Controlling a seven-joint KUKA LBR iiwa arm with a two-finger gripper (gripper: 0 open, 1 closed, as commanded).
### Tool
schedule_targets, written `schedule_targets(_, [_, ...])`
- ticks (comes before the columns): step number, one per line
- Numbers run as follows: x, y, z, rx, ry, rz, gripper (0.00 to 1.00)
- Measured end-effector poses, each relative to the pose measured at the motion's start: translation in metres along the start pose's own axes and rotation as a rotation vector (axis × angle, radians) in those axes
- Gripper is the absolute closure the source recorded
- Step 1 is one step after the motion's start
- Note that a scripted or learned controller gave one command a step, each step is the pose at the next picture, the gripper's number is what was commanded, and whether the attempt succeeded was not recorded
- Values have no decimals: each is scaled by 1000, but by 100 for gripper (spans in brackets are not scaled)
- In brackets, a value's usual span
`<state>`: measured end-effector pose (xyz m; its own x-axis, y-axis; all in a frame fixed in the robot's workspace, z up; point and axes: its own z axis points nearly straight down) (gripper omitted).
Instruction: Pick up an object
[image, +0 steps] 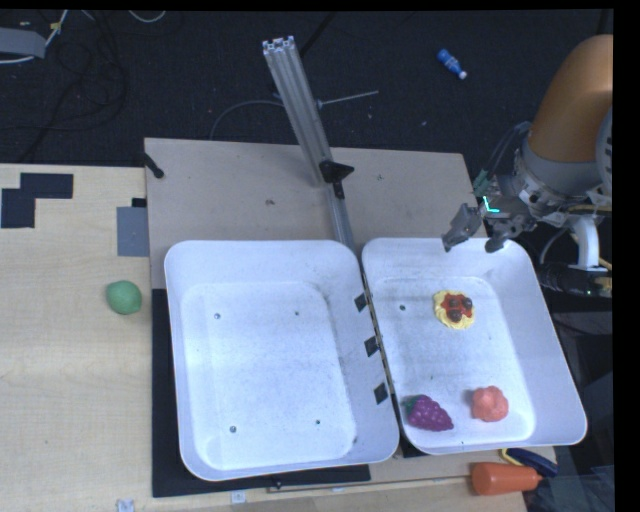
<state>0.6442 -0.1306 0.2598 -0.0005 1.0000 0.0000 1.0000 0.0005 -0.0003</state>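
Nothing picked yet. Gripper above far rim of right bin, fingers apart, nothing between them. Three candidates in that bin: pizza near middle, just beyond gripper's reach line; grapes and peach at near edge, apart. Left bin bare. Green ball outside on bench. Left to do: descend, close, lift.

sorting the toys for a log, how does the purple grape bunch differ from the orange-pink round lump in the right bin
The purple bumpy grape-bunch toy is dark, knobbly and tapers to one end; the orange-pink round lump is paler, smoother and rounder. The grapes lie nearer the divider, the lump nearer the outer rim. Both are small and rest at the white right bin's near end.
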Motion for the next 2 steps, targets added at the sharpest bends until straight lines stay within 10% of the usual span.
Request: schedule_targets(2, [4, -6, 45, 4, 1, -1, 0])
